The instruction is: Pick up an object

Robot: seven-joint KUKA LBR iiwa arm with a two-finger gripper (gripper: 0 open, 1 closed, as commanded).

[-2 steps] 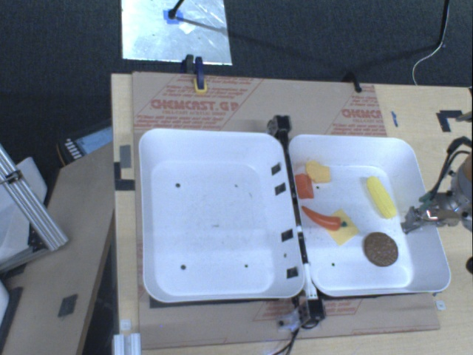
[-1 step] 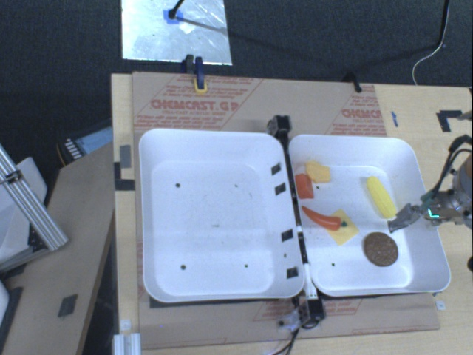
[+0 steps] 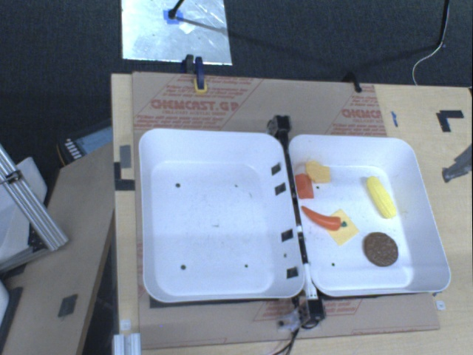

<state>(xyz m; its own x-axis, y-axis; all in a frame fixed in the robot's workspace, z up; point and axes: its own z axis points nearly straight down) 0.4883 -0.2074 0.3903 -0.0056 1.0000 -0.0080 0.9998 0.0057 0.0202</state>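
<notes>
Hand (image 3: 457, 170) at right edge, grip state unclear; corn (image 3: 380, 197), cookie (image 3: 380, 248) unobstructed in right bin (image 3: 425, 191).

There is one camera, fixed high above the surface (image 3: 244, 95) and looking down at a slant. It stands far enough away to take in both white bins whole: the left bin (image 3: 155, 220) near the middle of the picture, the right bin (image 3: 429, 220) toward the right side. The far edge of the surface lies toward the top, with dark floor (image 3: 332, 21) behind it, and the near edge is at the bottom. A grey part of the arm (image 3: 458, 165) enters at the right edge.
</notes>
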